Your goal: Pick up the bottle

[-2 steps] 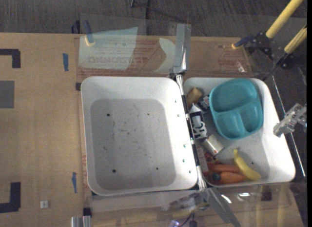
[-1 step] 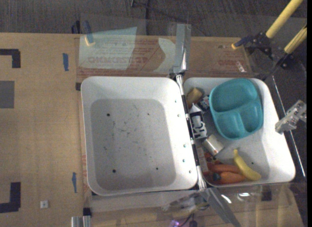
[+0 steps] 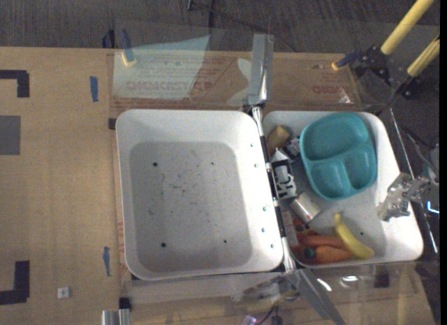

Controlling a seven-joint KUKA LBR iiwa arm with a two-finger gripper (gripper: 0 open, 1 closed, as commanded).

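Bottle lies wedged along the right bin's left wall; my gripper hovers right of frame, grip unreadable.

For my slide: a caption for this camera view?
Gripper at right bin's edge; bottle, teal tray, banana inside.

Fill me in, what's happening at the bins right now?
The gripper sits at the right edge of the right bin, holding nothing that I can see. The bottle lies untouched along that bin's left wall, beside a teal divided plate. A banana, carrots and a small metal can lie toward the near side. The pick has not started.
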